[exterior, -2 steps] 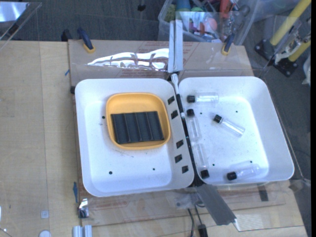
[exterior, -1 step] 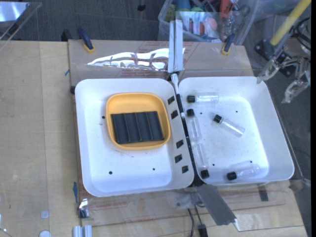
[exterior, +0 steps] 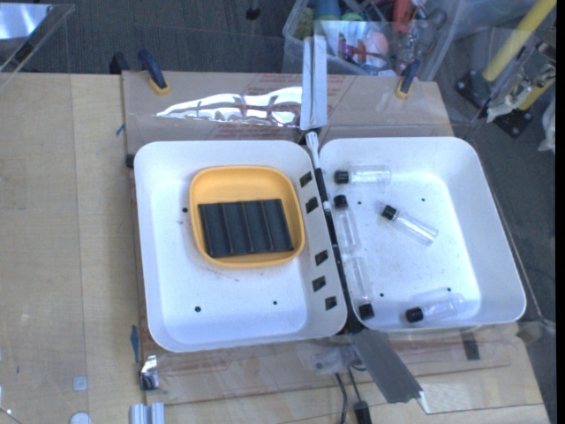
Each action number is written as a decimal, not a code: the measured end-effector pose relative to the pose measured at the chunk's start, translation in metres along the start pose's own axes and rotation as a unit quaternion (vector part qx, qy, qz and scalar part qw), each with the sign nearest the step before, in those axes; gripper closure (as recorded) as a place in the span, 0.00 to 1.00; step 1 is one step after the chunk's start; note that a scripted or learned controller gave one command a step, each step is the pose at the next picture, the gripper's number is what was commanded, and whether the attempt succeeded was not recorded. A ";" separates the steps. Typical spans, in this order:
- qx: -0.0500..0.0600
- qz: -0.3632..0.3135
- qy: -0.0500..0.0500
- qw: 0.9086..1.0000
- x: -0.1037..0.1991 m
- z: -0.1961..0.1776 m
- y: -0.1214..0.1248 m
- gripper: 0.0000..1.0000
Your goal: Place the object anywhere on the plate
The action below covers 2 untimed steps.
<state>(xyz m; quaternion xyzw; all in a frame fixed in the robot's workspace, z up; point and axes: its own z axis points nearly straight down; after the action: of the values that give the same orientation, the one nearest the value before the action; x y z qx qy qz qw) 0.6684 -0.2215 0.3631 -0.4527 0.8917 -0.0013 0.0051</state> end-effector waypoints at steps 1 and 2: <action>-0.003 -0.040 0.001 0.999 -0.030 0.078 0.023 0.00; -0.001 -0.132 0.000 0.991 0.001 0.017 0.000 0.00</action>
<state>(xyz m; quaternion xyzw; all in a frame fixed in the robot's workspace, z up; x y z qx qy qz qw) 0.6679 -0.2227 0.3461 -0.5667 0.8239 -0.0014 0.0046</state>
